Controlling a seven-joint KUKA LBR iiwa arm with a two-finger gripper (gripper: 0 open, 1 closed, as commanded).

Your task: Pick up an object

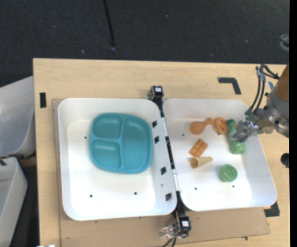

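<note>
Green ball (228,173) nearest, at 5 o'clock in right bin (251,197). Cone (201,161), orange block (198,148) mid-bin. Teal plate (121,142) fills left bin (76,199). My claw (239,134) at 3 o'clock, over green cylinder (236,146); grip state: cannot tell. Orange pieces (208,126) at 12.

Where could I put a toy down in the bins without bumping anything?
Left bin: bare white floor all around the teal plate, widest along the near edge. Right bin: a bare strip along its near edge, below the green ball, and a patch at the far-left corner. It is crowded mid-bin, where the orange pieces lie and the end effector sits by the green piece.
</note>
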